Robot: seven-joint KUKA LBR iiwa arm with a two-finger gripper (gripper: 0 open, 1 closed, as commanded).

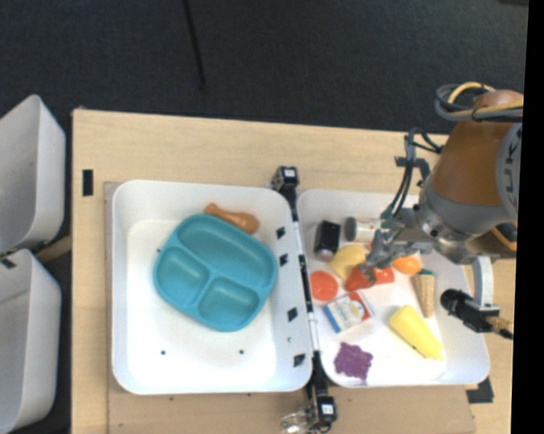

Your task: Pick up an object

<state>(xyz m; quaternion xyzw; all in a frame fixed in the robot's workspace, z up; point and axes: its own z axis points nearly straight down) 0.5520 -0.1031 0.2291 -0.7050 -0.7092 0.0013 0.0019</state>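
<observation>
Crowding gripper (pixel 379 254): toys, right bin (pixel 463 368) w/ little room

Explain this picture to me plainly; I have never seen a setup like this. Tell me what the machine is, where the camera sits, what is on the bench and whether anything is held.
One camera looks down at a slant on a wooden bench with two shallow white bins. The grey and orange machine on the right is a robot arm; its claw reaches down into the right bin, just over a red toy. I cannot tell whether it grips anything. That bin also holds a yellow corn, a purple piece, an orange ball and a small packet. The left bin holds a blue divided plate.
</observation>
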